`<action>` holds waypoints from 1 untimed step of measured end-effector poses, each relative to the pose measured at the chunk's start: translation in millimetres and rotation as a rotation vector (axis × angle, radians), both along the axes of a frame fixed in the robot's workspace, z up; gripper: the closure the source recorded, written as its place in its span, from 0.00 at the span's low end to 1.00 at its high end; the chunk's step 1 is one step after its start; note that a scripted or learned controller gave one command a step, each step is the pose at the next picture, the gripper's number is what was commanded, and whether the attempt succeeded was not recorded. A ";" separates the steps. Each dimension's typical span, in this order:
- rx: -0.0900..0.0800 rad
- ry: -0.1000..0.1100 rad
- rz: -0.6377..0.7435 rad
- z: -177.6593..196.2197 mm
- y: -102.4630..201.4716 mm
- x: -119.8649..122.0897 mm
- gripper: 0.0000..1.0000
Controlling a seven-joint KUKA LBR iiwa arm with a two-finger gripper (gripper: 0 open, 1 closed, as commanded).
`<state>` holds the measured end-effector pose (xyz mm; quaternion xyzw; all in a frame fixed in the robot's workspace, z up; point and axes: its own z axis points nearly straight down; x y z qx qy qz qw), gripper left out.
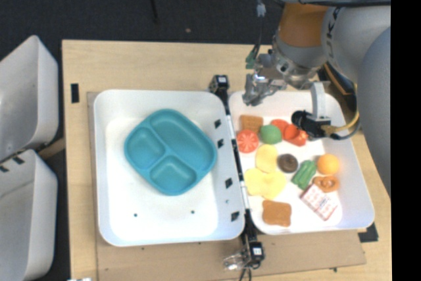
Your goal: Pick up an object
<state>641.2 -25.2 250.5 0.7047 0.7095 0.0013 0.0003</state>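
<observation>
While the arm (329, 3) reaches in from the right, its end effector (255, 94) hangs over the far left corner of the right bin (358, 204). I cannot tell how it is set, because it is small and partly hidden by the wrist. Nothing shows in its grip.

All the toy food lies in the right bin, toward the near side from the end effector. Closest is a brown toast piece (250, 122), just below the tip. Next to that sit a red tomato slice (247, 140) and a green round toy (270, 134). A bit farther are a yellow blob (266, 171), a dark brown round piece (287, 162), a green pepper (304, 172), an orange (327, 164) and another brown piece (276, 212) near the front edge. A small red and white packet (320, 201) lies slanted, its long side running from upper left to lower right. It has some print, but it is too small to read.

The left bin (108, 207) holds a blue tray (170, 151) with three parts. Both bins sit on the table (79, 62).

I think the toast is the easiest pick, since the end effector only needs to go down and a little nearer.
</observation>
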 end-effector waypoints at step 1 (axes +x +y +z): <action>-0.002 0.000 -0.002 -13.7 42.8 25.3 1.00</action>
